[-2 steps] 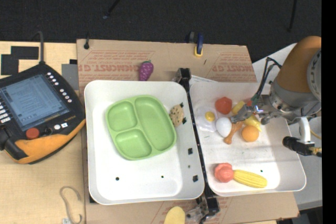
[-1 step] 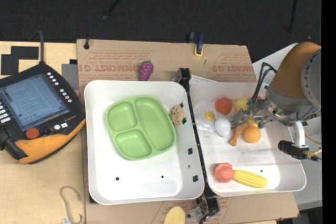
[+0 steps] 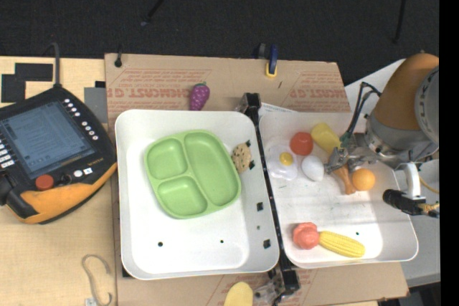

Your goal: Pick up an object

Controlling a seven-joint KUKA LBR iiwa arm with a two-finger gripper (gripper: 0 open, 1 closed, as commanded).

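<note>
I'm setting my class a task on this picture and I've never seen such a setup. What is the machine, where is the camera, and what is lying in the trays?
One camera looks down at a slant on two white bins. The grey and orange robot arm reaches in from the right; its gripper sits low in the right bin, among toy foods: a tomato, a white egg, an orange, a corn cob. I cannot tell whether it holds anything. The left bin holds a green divided plate.

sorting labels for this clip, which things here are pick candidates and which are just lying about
Job:
hand
carrot
orange
white egg
tomato
corn cob

Lying about:
green divided plate
cookie
purple grapes
control pendant
</note>
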